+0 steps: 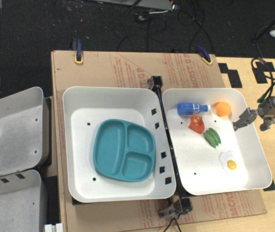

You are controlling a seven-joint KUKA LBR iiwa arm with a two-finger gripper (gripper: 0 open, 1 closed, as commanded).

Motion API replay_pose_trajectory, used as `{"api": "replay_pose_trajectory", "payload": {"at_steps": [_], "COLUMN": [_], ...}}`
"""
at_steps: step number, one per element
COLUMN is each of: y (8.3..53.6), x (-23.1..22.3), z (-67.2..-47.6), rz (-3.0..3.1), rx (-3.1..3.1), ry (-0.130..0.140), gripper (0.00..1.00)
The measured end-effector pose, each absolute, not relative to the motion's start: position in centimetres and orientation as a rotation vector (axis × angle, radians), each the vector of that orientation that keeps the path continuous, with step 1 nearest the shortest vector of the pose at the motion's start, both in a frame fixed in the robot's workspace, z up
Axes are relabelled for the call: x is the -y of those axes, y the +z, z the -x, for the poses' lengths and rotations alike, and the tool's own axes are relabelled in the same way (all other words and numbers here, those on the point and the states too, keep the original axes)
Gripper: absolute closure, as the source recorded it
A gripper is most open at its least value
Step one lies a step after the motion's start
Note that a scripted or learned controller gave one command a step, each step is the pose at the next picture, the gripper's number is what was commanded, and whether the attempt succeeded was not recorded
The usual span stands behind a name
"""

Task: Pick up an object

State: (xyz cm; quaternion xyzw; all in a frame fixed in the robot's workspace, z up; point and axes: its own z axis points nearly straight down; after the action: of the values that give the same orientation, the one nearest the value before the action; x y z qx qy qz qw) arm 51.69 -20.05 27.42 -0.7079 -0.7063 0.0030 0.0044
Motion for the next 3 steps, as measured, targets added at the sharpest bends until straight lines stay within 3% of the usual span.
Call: {"api": "replay_pose_trajectory", "payload": {"at_steps": [1, 3], "y": [27.9, 17.5], "x": [20.0, 19.1], "z": [-51.9, -51.4], "rz": [2.221, 2.22], "rx": [2.222, 2.217], "ry": [0.001, 0.003], "gripper": [0.0, 0.0]}}
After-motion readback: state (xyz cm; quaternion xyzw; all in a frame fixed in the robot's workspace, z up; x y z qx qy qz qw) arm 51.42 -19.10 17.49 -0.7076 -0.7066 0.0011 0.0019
